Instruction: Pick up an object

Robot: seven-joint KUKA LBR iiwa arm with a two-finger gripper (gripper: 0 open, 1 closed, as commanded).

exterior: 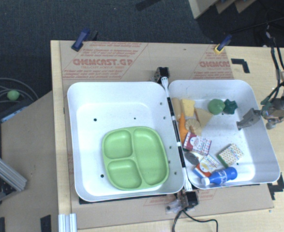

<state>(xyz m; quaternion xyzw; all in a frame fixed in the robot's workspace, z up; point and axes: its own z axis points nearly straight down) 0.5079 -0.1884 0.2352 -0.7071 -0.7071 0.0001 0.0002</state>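
Gripper [250, 119] sits at the right wall of the right bin [262, 151], its grey fingers reaching in over the white floor from the rim side. Nothing lies between the fingers; how far apart they stand cannot be told at this size.

Taking the right bin as the landmark, its contents crowd the left wall and the near corner. A blue-capped tube [218, 176] lies in the near corner, its long axis running roughly left to right with a slight rise toward the right, blue end pointing toward the bin's right wall. Just behind it lie a small red-and-white packet [208, 163] and a patterned green box [230, 154], the box turned diagonally. A red-and-white carton [196, 143] lies farther back along the left wall, with an orange stick [182, 127] running lengthwise beside that wall and yellow pieces [187, 108] at its far end. A green round object [216, 106] with a darker green piece [229, 106] touching it sits near the far wall, well left of the gripper.

Outside that bin, to its left, the left bin [83, 100] holds a green divided plate [134, 157].
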